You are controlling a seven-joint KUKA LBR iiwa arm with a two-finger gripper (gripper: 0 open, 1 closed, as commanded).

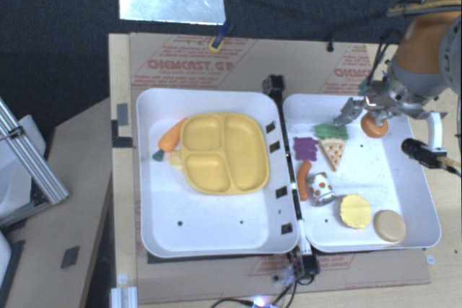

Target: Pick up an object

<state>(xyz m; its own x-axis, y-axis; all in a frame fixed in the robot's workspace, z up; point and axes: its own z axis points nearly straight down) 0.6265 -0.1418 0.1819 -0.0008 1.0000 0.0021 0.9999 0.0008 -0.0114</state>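
Camera view: grey arm (426, 47) reaching in from the right, tool (363, 109) low over the far part of the right bin (419, 191). Open or shut: cannot tell from this angle. Just beside the tool, on the bin floor, an orange round piece (375, 128); no clear sight of it being gripped. Left of that, a green piece (330, 131), then a pizza slice (333, 152) and a purple piece (306, 149) near each other. Nearer the front, a red sausage (304, 179) beside a small can (321, 190), a yellow disc (355, 211) and a tan cookie (390, 225). Over in the left bin (216, 234), a yellow divided plate (220, 153) with a carrot (172, 135) against its left edge. Both bins side by side on the desk (86, 155).
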